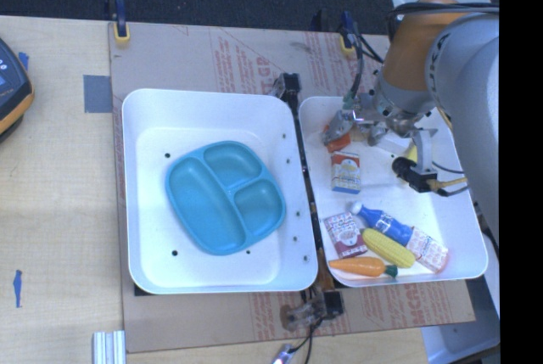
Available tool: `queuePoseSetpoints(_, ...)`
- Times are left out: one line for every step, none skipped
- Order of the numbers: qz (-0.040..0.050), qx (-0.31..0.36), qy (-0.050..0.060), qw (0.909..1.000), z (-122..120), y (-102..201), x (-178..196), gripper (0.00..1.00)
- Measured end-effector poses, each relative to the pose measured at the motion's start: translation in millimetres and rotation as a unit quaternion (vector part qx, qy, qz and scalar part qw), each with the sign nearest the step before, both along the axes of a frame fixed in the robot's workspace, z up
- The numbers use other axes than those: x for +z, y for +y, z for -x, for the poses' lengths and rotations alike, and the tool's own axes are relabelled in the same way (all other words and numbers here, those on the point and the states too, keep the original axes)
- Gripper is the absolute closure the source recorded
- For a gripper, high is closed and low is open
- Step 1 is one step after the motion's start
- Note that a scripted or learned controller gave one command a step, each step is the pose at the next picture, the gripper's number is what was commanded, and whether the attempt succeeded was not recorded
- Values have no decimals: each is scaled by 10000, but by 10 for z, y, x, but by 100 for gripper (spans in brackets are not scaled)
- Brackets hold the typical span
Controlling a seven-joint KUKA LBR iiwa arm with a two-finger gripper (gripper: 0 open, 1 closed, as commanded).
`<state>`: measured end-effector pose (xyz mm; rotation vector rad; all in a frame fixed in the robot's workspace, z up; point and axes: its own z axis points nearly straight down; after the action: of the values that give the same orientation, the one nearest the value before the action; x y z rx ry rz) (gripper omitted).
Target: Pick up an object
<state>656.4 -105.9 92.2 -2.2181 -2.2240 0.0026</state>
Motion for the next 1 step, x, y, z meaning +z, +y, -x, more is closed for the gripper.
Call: queuePoseSetpoints(-2,6,5,10000,1,18,-1,0)
